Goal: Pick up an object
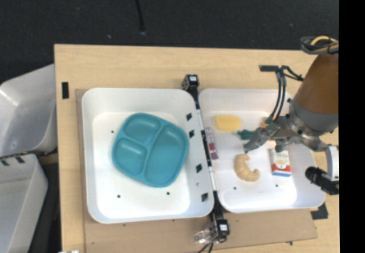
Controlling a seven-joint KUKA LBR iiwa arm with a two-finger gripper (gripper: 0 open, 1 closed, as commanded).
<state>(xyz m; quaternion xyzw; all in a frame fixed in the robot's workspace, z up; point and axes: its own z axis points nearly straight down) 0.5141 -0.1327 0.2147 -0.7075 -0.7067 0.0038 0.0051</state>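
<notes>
A grey-and-orange robot arm point(319, 95) reaches over the right bin point(228, 200) on the wooden surface point(131, 64), its tool point(258, 139) low among a scatter of small items. Whether the tool is clenched or released cannot be told from this angle; nothing is visibly caught in it.

Taking the tool as the landmark: a pale yellow block point(227, 123) lies just beyond it toward the left bin point(97, 200), a small green piece point(246, 133) sits right against its tip, a tan croissant-shaped toy point(247, 167) rests just below it, and a little red-and-white carton point(280, 163) lies below and toward the arm. Any of these could be the pick. Farther off, in the left bin, sits a blue divided plate point(150, 149).

The risk, as it looks from here: the items crowd close to the tool, so a closing grip may nudge the green piece or the croissant aside rather than seize it, or catch two at once. The rounded croissant could also slip free on the lift.
</notes>
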